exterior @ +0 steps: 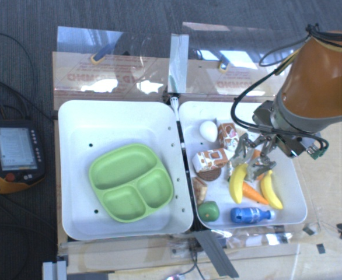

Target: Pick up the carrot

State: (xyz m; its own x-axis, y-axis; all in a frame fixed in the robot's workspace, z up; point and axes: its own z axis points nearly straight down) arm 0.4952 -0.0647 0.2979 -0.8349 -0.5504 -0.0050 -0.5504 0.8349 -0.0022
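Over the right bin [299, 174] the gripper [254, 155] hangs with its fingers spread and nothing between them, and the carrot [254, 193] lies just below it on the bin floor, between two bananas [237, 183], its long axis slanting toward the blue bottle [251, 215]. Beside it, the left bin [77, 127] holds a green divided plate [131, 181], and dark carpet surrounds the bench.

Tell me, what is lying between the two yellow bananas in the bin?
The carrot lies between the two bananas in the camera view, slanting across the right bin. The gripper hangs just above it.
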